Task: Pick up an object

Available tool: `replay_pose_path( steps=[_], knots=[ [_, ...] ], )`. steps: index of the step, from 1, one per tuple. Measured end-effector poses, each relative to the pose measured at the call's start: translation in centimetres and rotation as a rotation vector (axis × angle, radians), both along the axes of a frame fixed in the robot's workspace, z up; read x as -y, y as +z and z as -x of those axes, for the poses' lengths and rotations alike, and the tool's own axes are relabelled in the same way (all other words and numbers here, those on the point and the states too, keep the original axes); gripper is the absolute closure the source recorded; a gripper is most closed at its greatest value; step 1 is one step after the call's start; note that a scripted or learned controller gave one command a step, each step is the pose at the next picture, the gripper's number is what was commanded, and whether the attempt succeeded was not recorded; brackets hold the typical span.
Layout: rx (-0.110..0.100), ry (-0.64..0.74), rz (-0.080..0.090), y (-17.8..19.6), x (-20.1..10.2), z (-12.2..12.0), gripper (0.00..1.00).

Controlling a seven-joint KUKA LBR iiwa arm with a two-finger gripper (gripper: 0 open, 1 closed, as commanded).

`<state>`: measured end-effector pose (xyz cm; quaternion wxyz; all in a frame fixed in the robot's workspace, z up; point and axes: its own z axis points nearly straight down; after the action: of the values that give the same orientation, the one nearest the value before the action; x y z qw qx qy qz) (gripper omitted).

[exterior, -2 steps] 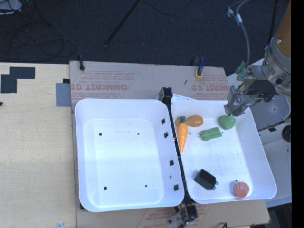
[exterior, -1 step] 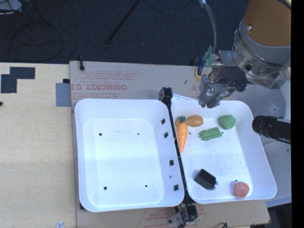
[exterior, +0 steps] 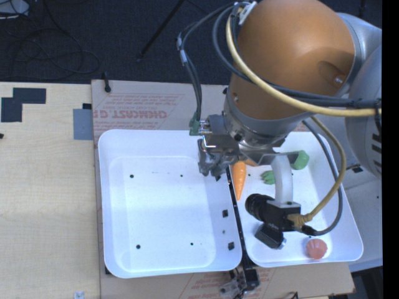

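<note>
- Watching the arm (exterior: 293,61) from my remote station; it is reaching in from the right and hanging over the inner edge where the two bins meet.
- Seeing the gripper (exterior: 215,161) sitting low over the divider, but the wrist housing is blocking my look at it, so I cannot tell whether it is released or clenched.
- Judging progress: the pick is looking unfinished; I am not seeing any object clearly lifted or carried yet.
- Noting the orange carrot (exterior: 238,178) lying in the right bin (exterior: 349,242), just beside the divider and right next to the gripper; it is looking like the target, but I cannot tell whether it is touching the tool.
- Tracking the other candidates in the right bin: green pieces (exterior: 300,160) near the far side, partly hidden by the arm, and a pink round object (exterior: 317,248) near the front corner, well apart from the gripper.
- Spotting a black camera-like unit (exterior: 271,213) riding on the arm's bracket over the right bin, with a yellow cable (exterior: 330,198) looping to it.
- Reading the left bin (exterior: 112,229) as white with a few small dark specks on its floor.
- Logging the surface: both bins are sitting on a cardboard sheet (exterior: 143,108) over a pale wood bench (exterior: 43,204); behind it the floor is dark, with loose cables trailing.
</note>
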<state>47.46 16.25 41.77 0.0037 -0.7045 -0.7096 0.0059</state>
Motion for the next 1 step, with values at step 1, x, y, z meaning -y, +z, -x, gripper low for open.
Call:
replay_pose_path(
  steps=[1],
  knots=[
    [0.016,0.0,-0.006,7.52,-7.83,-0.1,1.0]
  ],
)
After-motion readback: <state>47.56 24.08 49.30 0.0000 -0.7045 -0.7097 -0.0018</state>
